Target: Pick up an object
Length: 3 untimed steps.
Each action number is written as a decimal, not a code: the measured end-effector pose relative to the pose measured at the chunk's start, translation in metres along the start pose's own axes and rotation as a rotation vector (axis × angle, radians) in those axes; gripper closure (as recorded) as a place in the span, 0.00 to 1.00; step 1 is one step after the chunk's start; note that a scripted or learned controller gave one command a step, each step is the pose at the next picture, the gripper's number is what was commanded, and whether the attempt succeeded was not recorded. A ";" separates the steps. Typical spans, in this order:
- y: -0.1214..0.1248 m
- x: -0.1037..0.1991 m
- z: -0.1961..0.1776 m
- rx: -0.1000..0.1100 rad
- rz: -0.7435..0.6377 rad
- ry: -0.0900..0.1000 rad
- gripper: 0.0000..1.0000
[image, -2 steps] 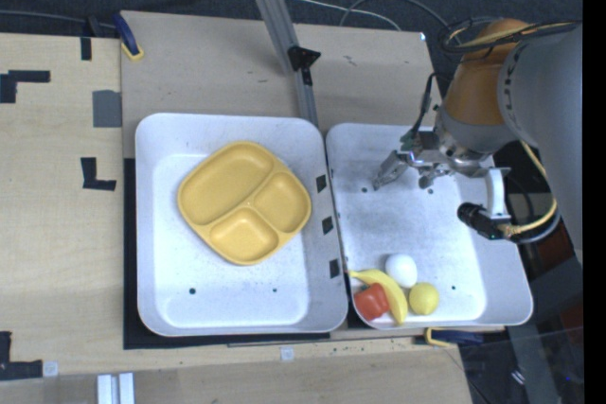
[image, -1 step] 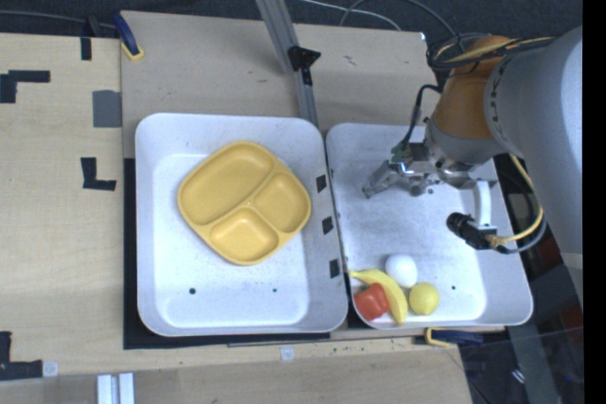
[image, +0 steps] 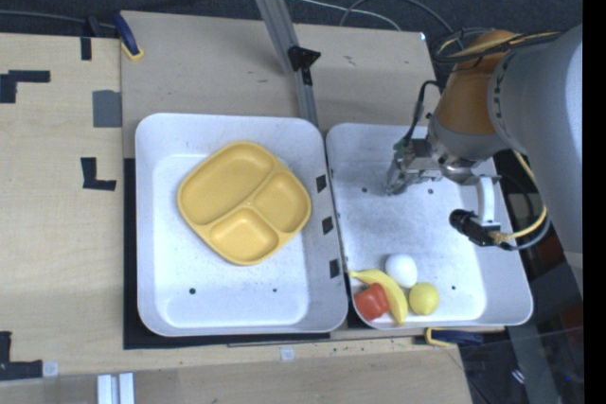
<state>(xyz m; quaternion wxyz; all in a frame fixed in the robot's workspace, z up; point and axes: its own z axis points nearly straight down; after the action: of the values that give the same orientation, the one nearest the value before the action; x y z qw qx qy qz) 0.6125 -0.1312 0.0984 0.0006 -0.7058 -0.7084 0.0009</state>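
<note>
My gripper (image: 399, 180) hangs over the upper middle of the right bin (image: 369, 156), pointing down to the left, with nothing visible between its fingers. Several small objects cluster at that bin's near edge: a white ball (image: 401, 269), a yellow banana (image: 383, 284), a red piece (image: 372, 301) and a yellow round fruit (image: 423, 298). They lie well below the gripper, apart from it. A yellow divided plate (image: 244, 201) rests in the left bin (image: 161, 298).
A grey metal post (image: 275, 9) slants down to the gap between the bins. The arm's orange band and grey body (image: 483, 109) cover the right bin's far right corner. Black cable (image: 478, 227) hangs over that bin's right side.
</note>
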 end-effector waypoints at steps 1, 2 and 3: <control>0.005 -0.007 -0.048 -0.005 0.003 -0.001 1.00; 0.004 -0.012 -0.092 -0.005 0.003 0.000 1.00; 0.005 -0.011 -0.122 -0.004 0.002 0.000 1.00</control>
<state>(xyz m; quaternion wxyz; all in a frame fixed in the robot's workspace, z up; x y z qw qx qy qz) 0.6176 -0.1424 0.2206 -0.0009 -0.7066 -0.7076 -0.0008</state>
